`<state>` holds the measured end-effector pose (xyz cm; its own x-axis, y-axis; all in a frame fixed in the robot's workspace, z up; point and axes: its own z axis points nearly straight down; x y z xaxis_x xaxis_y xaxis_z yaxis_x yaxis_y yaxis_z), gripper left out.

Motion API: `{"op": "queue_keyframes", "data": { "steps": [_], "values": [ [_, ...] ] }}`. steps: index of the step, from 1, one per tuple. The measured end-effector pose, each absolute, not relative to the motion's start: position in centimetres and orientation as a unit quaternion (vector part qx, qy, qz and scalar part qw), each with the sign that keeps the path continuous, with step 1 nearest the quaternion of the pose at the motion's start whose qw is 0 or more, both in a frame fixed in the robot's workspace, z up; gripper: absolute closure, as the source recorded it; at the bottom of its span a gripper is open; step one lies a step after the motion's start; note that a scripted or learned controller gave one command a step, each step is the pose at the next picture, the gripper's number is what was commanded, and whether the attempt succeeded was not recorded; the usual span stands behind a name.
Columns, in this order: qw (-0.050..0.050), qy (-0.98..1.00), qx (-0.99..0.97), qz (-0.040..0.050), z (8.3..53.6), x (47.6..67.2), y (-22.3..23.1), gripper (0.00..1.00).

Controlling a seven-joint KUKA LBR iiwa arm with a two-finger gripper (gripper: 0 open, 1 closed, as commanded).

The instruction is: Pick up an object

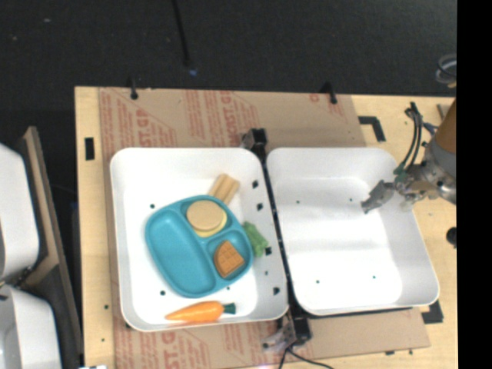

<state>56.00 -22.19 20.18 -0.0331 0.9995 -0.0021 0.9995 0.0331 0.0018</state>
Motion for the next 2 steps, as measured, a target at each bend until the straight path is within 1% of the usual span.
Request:
{"op": "queue_keyframes", "data": {
  "steps": [1, 2],
  "values": [
    [0.001, 0.72, 0.694, 0.0004, 21.13, 56.09, -22.0, 1.0],
    [0.001, 0.72, 0.694, 0.0003, 21.09, 56.08, -21.99, 0.0]
  ]
}}
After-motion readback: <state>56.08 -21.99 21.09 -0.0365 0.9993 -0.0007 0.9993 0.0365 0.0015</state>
